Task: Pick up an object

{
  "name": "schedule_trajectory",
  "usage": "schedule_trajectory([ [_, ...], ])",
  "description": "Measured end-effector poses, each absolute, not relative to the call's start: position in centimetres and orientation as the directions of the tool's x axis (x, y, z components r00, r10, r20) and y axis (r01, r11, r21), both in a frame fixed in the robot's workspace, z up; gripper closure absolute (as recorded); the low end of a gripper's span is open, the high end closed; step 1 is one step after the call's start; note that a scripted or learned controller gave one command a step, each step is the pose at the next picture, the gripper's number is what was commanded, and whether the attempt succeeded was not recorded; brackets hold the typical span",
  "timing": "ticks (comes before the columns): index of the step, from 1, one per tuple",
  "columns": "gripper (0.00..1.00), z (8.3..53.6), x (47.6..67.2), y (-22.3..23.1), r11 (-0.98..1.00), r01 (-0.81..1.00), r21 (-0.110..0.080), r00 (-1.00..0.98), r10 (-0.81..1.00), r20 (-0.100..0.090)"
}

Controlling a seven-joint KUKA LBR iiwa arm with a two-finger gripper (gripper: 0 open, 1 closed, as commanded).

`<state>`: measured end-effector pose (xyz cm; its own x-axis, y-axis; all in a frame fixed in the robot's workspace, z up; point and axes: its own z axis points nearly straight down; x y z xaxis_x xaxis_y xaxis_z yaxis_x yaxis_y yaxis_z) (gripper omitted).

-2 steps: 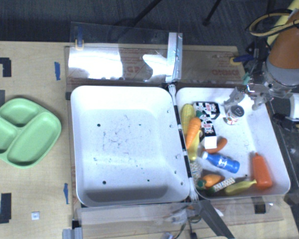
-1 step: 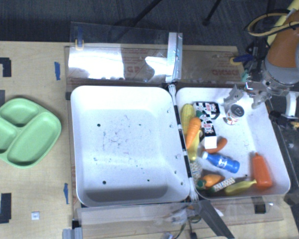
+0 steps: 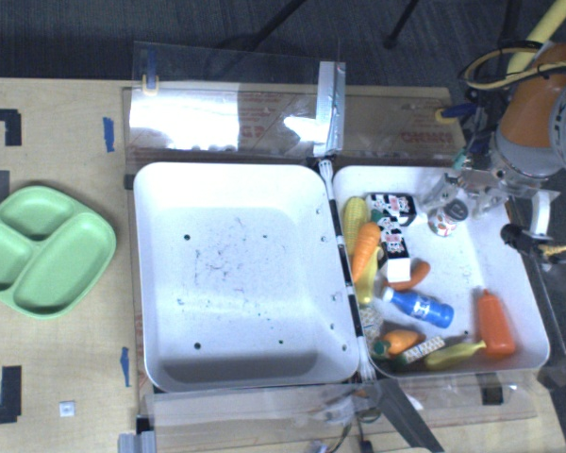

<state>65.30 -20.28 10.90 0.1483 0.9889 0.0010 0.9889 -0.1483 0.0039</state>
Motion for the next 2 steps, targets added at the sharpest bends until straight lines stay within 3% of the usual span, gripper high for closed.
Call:
schedule_trajectory([
  [1, 1.0, 12.0, 65.4, -20.2, -0.146, 0.989, 0.007, 0.146, 0.989, -0.001],
  [2, 1.0, 19.8, 66.8, -12.9, -0.163, 0.987, 0.002, 0.163, 0.987, 0.0],
])
